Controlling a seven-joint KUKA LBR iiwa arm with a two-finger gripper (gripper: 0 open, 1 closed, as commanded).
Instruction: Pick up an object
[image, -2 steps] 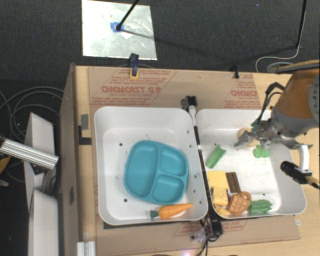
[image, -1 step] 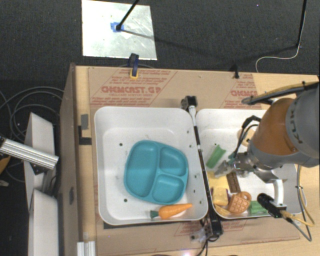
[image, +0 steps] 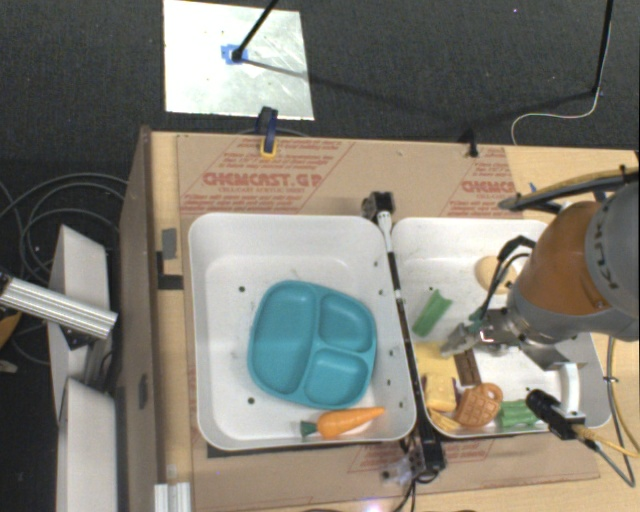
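My gripper (image: 466, 338) hangs low in the right bin (image: 445, 250), just above the top end of a brown bar (image: 466, 369). A green strip (image: 431, 312) lies to its left, with a pale yellow piece (image: 431, 361) below that. A brown waffle (image: 478, 403) and a green block (image: 517, 414) sit at the bin's front wall. A beige round object (image: 487, 270) lies behind the gripper, partly hidden by the arm's cables. The grey arm with its orange band (image: 565, 265) covers the bin's right part.
The left bin (image: 215, 300) holds a blue divided tray (image: 312, 342) and an orange carrot (image: 345, 421) near its front wall. A black divider (image: 397, 300) runs between the bins. A black part (image: 550, 413) of the arm juts out at the right bin's front.
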